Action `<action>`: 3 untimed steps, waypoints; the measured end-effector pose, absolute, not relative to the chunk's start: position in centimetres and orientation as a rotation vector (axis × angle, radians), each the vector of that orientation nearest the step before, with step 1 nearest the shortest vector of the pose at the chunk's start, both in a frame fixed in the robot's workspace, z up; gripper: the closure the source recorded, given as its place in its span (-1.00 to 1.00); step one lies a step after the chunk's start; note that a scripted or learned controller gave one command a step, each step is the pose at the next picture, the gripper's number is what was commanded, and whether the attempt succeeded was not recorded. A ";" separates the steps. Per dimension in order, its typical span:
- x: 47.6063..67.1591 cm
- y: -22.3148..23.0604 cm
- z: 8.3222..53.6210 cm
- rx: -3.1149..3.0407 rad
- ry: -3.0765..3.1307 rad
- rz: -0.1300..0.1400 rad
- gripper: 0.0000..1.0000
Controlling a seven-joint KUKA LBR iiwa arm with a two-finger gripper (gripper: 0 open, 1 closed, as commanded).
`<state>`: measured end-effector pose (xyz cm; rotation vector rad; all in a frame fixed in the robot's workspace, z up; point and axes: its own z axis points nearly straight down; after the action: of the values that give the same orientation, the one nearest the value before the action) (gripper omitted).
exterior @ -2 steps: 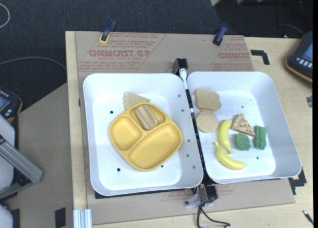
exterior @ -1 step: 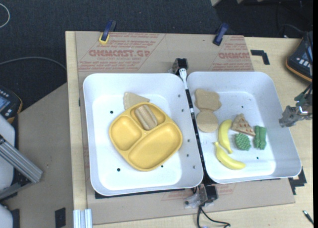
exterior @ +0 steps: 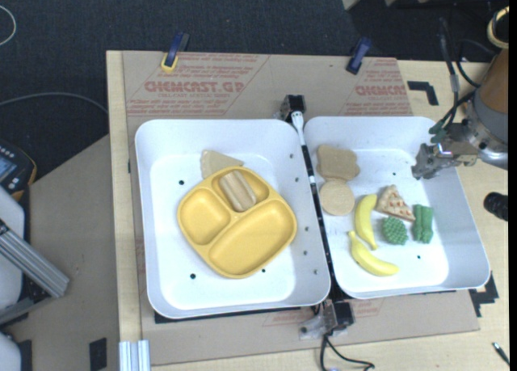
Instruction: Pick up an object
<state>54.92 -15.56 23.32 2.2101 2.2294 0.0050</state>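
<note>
While bananas lie near, pincer hovers beside pizza slice.

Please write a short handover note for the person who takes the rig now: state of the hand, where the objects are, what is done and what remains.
Hand: over the right bin, near its upper right part, with nothing seen between its fingers.
Right bin holds: two bananas, a pizza slice, two green vegetable pieces, a bread slice and a round cracker.
Left bin holds a yellow divided plate with a brown piece in one compartment.
Done: no object is picked up yet.
Left: lower onto an object, probably the pizza slice as it lies nearest, grasp and lift.
</note>
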 end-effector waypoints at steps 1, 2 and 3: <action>53.1 -7.0 20.9 2.218 2.235 -0.002 1.00; 49.6 0.2 18.7 2.219 2.236 -0.003 1.00; 49.9 5.7 27.2 2.210 2.227 0.012 1.00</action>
<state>49.92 5.68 27.22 2.2101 2.2271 0.0118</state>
